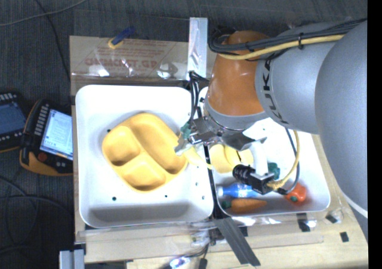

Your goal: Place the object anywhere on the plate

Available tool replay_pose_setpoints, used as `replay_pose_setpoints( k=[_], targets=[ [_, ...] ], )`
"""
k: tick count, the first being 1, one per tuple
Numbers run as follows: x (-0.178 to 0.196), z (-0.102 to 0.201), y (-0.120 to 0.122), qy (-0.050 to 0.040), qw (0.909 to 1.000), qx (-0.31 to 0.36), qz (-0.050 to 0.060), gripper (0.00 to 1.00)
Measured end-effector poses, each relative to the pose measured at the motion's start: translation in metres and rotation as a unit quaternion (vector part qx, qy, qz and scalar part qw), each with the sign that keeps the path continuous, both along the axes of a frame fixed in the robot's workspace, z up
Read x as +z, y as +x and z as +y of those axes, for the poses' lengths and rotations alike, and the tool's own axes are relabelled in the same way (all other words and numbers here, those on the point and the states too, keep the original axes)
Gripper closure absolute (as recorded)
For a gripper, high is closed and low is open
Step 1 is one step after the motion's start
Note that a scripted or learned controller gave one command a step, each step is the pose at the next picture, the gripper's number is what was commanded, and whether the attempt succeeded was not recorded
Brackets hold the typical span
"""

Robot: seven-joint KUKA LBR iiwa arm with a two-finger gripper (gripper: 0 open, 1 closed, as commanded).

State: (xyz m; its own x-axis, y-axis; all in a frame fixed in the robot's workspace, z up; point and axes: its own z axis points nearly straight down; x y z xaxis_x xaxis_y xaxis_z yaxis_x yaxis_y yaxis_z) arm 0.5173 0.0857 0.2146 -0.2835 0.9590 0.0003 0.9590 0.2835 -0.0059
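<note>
The grey arm (322, 65) reaches in from the right, its broad link filling the upper right and its orange band (234, 80) sitting above the wrist over the inner edge of the right bin (319, 199). Below the band the wrist points downward, and the gripper (190, 139) hangs at the divide between the two bins, just over the right rim of the yellow plate (143, 150). Whether the claw is spread or pressed together cannot be told, for the small parts there blur into one another, and nothing can be seen held in it. The plate, yellow with three compartments, lies in the left bin (95, 202), tilted a little toward the lower right, its near edge close under the gripper. In the right bin, partly hidden beneath the wrist, lies a pale yellow object (224, 157); nearer the front wall rest an orange carrot-like object (248, 205), a blue item (236, 191) and a small red-orange piece (296, 193). A yellow cable (295, 157) loops down from the arm across that bin.
</note>
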Motion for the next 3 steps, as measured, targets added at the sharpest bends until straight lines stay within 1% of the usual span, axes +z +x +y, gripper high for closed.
replay_pose_setpoints(
  k=[1,2,3],
  targets=[
    [0.019,0.017,-0.020,-0.0002,0.9994,0.036,0.000,1.00],
    [0.027,0.032,-0.033,-0.0006,0.9959,-0.091,0.000,1.00],
    [0.034,0.033,-0.033,-0.0019,0.9961,-0.088,0.003,1.00]
  ],
)
